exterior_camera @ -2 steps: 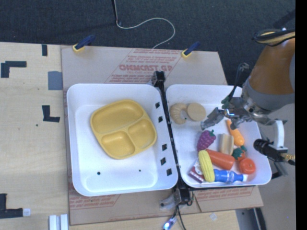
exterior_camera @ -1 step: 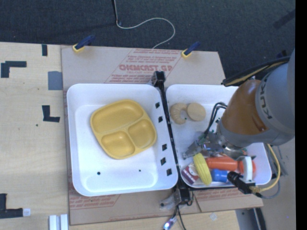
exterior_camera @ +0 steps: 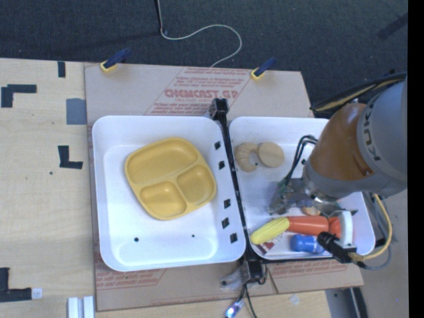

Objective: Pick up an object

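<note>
You are looking down on two white bins side by side on a sheet of cardboard (exterior_camera: 199, 88). The left bin (exterior_camera: 109, 177) holds a yellow tray (exterior_camera: 170, 177) with three wells. The tray lies flat near the middle of that bin, a bit toward its far edge.

The arm (exterior_camera: 351, 144) comes in from the right and hangs over the right bin (exterior_camera: 291, 126). Its orange band sits above the wrist. The gripper (exterior_camera: 283, 201) points down over the middle of the right bin. You cannot tell if the claw is released or clenched, as it is dark and partly hidden by the wrist. Nothing can be seen in its grip.

In the right bin, two round tan discs (exterior_camera: 260, 156) lie by the far left corner, touching each other. A yellow corn cob (exterior_camera: 269, 230) lies near the front left corner. Just beside it, an orange carrot (exterior_camera: 313, 224) stretches toward the right edge. A small blue thing (exterior_camera: 305, 244) sits by the front edge, right under the carrot. The gripper is just above and behind the corn and carrot.

A thin white cable (exterior_camera: 199, 32) loops on the dark floor past the cardboard.
</note>
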Robot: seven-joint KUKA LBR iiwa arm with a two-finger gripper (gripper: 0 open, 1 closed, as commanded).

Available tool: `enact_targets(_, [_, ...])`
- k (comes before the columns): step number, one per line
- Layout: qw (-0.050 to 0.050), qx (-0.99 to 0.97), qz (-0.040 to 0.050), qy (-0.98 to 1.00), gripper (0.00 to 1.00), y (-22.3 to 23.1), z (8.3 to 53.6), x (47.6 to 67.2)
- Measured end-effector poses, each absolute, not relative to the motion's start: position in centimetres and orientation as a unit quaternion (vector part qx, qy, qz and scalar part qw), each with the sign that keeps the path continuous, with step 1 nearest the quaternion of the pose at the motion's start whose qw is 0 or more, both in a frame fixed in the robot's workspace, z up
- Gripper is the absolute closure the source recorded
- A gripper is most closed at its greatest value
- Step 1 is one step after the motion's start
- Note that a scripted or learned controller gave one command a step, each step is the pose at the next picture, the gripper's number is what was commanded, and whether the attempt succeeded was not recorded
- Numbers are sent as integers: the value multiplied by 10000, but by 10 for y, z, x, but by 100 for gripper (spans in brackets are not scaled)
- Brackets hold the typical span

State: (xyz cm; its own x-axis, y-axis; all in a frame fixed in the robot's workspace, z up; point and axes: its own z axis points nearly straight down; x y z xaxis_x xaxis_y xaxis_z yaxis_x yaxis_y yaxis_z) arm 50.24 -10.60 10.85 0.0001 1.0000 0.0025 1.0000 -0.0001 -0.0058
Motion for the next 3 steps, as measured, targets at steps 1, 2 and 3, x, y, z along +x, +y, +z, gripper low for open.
enact_targets(1, [-52, -7034, -56, -7108, 100, -39, 254, 557])
enact_targets(2, [-9, -7035, -36, -7106, 100, 24, 352, 488])
enact_targets(3, [-20, -7037, -41, -7104, 100, 77, 435, 488])
